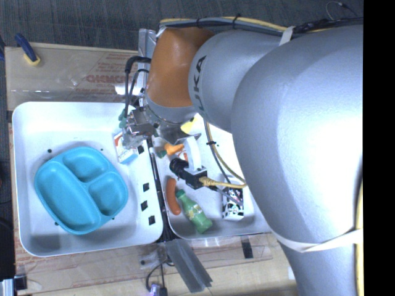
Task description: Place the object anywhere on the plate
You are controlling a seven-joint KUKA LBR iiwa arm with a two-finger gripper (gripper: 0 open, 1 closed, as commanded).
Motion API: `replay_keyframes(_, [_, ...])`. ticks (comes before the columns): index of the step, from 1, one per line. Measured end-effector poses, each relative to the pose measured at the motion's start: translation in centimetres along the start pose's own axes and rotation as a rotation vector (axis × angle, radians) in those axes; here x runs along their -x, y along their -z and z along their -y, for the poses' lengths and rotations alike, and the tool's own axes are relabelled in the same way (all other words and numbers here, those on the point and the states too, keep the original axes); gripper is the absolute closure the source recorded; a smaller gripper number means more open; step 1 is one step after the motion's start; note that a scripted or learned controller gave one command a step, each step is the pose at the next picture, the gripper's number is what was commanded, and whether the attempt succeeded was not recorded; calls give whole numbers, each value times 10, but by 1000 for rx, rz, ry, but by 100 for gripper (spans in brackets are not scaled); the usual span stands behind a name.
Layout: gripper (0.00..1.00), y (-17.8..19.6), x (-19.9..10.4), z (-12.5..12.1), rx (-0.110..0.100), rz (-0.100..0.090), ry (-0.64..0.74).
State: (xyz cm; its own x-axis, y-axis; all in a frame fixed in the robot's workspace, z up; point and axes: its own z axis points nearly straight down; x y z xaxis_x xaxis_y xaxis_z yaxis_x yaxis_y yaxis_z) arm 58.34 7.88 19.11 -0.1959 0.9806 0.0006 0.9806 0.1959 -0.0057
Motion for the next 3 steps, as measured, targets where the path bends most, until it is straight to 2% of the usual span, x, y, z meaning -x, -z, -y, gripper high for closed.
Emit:
replay_keyframes(1, [100, 14, -94, 27, 0, 1, 84])
replay_keyframes(2, [100, 38, -92, 52, -1, 0, 149])
replay_keyframes(3, [100, 129, -100, 47, 5, 1, 301])
